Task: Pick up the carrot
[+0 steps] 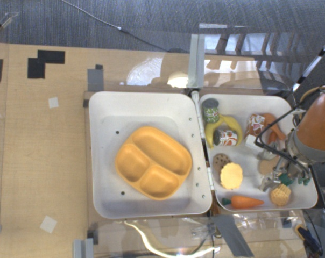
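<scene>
At the lower edge of the frame, past some clear and pale tubing that is hard to make out, the carrot (247,201) lies on its side along the near wall of the right bin (313,200), orange body with a green tip pointing left, nothing touching it from above. Just right of it sits a small yellow corn-like piece (280,194), and just above it a pale yellow round disc (231,176) next to a brown speckled cookie-like item (221,159). The gripper (274,177) hangs low at the right of this bin, above the corn piece and apart from the carrot; dark cables and metal parts clutter it, so I cannot tell whether it is parted or clenched, and nothing can be seen held in it. The arm's orange band (317,123) is cut off by the right edge of the frame. Farther up the bin lie a banana (231,126) curled around a small can (225,138), a green-topped can (210,110), and a red-and-white packet (256,125) partly hidden behind cables. The left bin (103,198) holds a yellow three-compartment plate (153,161), tilted diagonally. Beyond the bins, the wooden counter (39,144) carries black marker shapes (44,62) in the upper left, and a glare patch blurs the area by the upright metal post (196,61).
</scene>
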